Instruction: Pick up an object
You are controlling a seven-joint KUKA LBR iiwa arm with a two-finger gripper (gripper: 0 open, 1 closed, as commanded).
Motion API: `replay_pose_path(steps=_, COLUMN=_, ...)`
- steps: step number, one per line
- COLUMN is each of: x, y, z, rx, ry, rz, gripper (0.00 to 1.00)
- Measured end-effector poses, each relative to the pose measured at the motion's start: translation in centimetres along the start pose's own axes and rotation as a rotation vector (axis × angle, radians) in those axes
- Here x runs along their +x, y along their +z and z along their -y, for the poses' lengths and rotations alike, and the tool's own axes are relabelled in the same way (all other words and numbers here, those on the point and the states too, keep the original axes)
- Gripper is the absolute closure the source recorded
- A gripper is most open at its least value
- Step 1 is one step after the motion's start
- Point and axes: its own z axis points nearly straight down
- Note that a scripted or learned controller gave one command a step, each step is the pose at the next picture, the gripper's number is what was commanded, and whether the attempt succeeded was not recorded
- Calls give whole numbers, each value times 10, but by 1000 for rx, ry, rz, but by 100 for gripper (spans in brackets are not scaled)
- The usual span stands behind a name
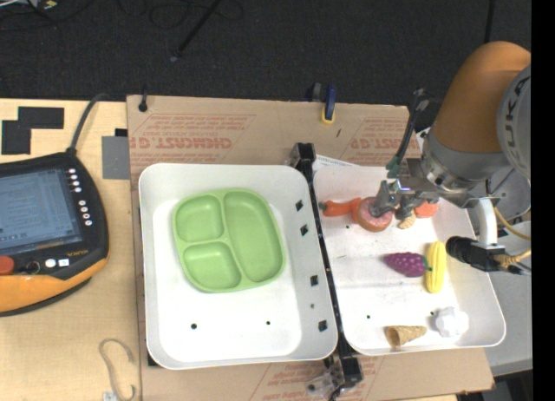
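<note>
**Camera view: gripper low over pink toy in right bin**

At centre right, the metal gripper sits on a round pink toy; whether it grips cannot be told. Beside it lies a smooth orange carrot. Lower in the white bin: knobbly purple grapes, yellow corn, a ridged cone. A glossy green divided tray rests in the left bin.
</note>
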Motion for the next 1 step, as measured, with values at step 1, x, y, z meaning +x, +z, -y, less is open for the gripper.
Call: replay_pose_path(steps=1, x=17, y=11, z=-17, rx=3, ry=1, rz=0, gripper=100)
